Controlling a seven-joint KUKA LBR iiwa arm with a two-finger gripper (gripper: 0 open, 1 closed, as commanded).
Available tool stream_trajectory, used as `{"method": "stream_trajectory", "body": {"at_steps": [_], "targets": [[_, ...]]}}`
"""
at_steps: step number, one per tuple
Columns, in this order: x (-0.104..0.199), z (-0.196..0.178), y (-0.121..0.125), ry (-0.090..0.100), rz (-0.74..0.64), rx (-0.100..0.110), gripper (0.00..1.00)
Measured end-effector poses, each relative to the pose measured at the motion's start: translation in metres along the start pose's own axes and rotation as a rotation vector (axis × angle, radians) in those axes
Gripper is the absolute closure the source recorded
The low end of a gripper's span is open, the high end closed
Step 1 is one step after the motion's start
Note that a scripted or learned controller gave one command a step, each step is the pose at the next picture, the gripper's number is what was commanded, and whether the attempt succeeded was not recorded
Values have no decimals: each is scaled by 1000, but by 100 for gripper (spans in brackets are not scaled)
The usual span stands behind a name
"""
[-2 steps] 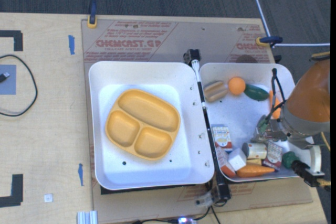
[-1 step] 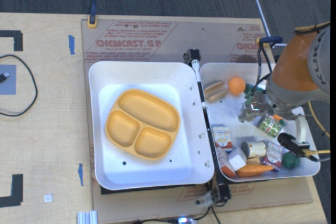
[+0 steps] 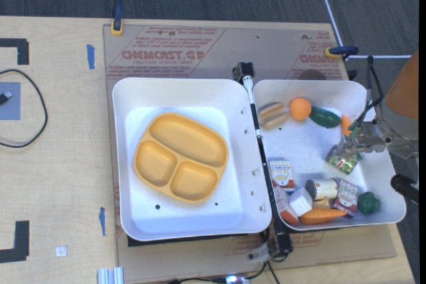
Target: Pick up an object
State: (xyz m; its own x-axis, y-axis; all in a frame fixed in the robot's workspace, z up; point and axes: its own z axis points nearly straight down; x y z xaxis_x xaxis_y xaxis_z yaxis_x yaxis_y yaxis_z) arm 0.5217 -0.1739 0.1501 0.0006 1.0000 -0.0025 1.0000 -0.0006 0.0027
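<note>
- Presently the gripper stands low over the right bin, near its right-hand wall, with the grey arm entering from the right and an orange band above the wrist.
- Jaw state: cannot tell; the metal parts there merge with a foil packet.
- Directly beneath and touching the gripper lies a crumpled silver-and-green packet; whether it is clamped or merely under the tool cannot be determined.
- Up and to the left of the jaws: a dark green vegetable, then an orange ball, then a hot-dog toy near the bin's far left corner.
- Below the jaws, toward the near wall: a small cylindrical can, a red-and-white packet, a broccoli floret and a carrot lying flat.
- Well left of the jaws, against the bin divide: a small printed carton and a white block.
- Further left, in the left bin, a yellow three-compartment tray lies flat, well apart from the gripper.
</note>
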Motion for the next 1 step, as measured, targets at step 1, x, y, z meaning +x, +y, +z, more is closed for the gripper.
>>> {"method": "stream_trajectory", "body": {"at_steps": [1], "targets": [[67, -48, -2, 2, -3, -1, 100]]}}
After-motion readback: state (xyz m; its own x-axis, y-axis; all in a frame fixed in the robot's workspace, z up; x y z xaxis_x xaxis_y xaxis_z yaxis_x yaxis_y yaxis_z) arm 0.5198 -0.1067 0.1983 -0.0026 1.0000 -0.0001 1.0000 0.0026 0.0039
